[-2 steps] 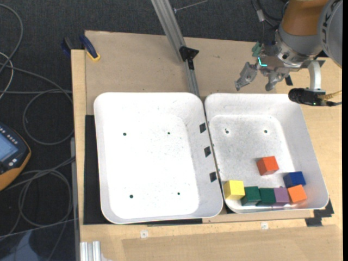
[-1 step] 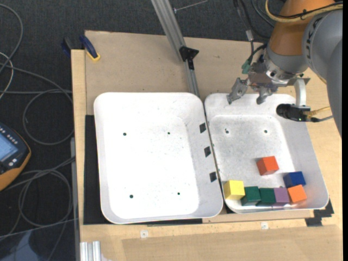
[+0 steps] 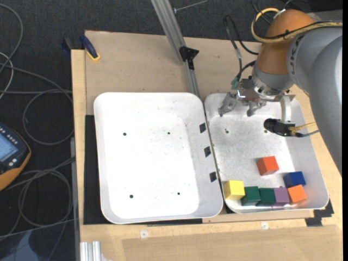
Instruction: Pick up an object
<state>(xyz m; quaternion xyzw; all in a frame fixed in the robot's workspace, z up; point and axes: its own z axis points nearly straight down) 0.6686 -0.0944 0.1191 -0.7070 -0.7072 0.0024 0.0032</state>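
Note:
My gripper (image 3: 238,108) hangs over the far left part of the right bin (image 3: 239,145), its two grey fingers spread apart with nothing between them. Several blocks lie near the bin's front: a red-orange block (image 3: 267,165) sits alone mid-bin, and a yellow block (image 3: 235,189), two green blocks (image 3: 252,194) (image 3: 267,196), a purple block (image 3: 281,195), an orange block (image 3: 297,193) and a blue block (image 3: 294,179) line the front edge. All blocks lie well in front of the gripper.
The left bin (image 3: 147,156) lies beside the right one. A grey metal pole (image 3: 173,34) slants in from the top toward the bins' junction. A black cable clip (image 3: 278,127) hangs by the arm. Cables lie on the floor at left.

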